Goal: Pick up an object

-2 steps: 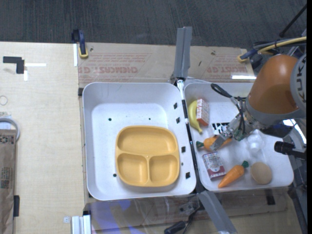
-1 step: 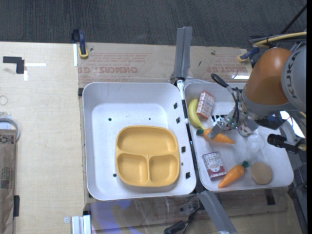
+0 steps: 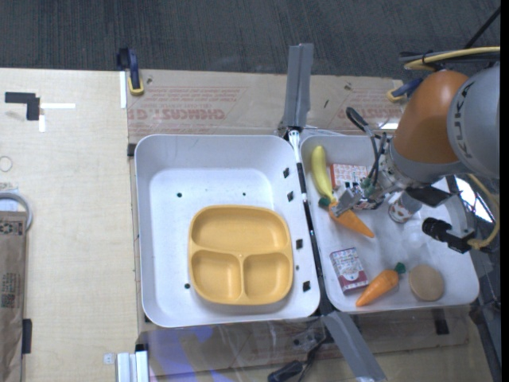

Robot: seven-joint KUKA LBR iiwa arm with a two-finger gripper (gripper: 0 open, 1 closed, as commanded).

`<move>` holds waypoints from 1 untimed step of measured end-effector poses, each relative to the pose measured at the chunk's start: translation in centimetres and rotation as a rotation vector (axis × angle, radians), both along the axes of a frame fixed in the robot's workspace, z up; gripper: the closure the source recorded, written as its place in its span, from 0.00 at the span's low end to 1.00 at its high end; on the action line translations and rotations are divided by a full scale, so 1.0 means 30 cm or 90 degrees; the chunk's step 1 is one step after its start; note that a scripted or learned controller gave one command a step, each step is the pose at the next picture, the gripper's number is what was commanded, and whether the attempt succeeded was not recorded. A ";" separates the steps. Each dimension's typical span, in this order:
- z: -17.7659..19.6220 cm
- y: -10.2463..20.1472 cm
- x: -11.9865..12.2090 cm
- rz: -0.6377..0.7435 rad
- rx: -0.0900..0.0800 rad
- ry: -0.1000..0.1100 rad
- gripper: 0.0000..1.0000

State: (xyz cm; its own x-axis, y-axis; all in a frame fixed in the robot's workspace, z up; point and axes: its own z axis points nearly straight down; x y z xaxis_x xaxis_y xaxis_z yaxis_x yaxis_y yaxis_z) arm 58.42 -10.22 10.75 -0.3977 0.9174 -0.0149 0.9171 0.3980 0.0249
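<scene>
Carrot (image 3: 353,222), orange toy plastic with a green stem end, lies tilted in the upper middle of the right shallow white bin (image 3: 469,293), with its stem end toward the bin's left wall. The two-finger gripper (image 3: 355,200) is positioned directly over the carrot's stem end, at or touching it. Finger state cannot be determined: the fingertips are too small and cluttered to resolve, and no object is visibly clamped between them.

A yellow toy banana (image 3: 320,172) lies just left of the gripper, along the bin's left wall. A red-and-white printed card (image 3: 347,174) lies behind the gripper, partly covered by it. A second small red-and-white packet (image 3: 348,267) lies nearer the front of the bin. A second orange toy carrot (image 3: 379,285) lies just right of that packet. A round tan object (image 3: 426,282) rests at the front right.

The left shallow white bin (image 3: 159,229) contains a yellow three-compartment plastic tray (image 3: 240,255). The grey arm with orange band (image 3: 433,122) enters from the right.
</scene>
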 end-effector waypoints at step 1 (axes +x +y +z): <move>0.002 0.001 -0.055 -0.021 -0.002 -0.012 0.00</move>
State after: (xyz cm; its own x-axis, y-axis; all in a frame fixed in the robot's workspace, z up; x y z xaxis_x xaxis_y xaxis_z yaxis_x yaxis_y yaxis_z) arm 56.77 -10.18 10.82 -0.3670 0.9299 -0.0241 0.9290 0.3677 0.0409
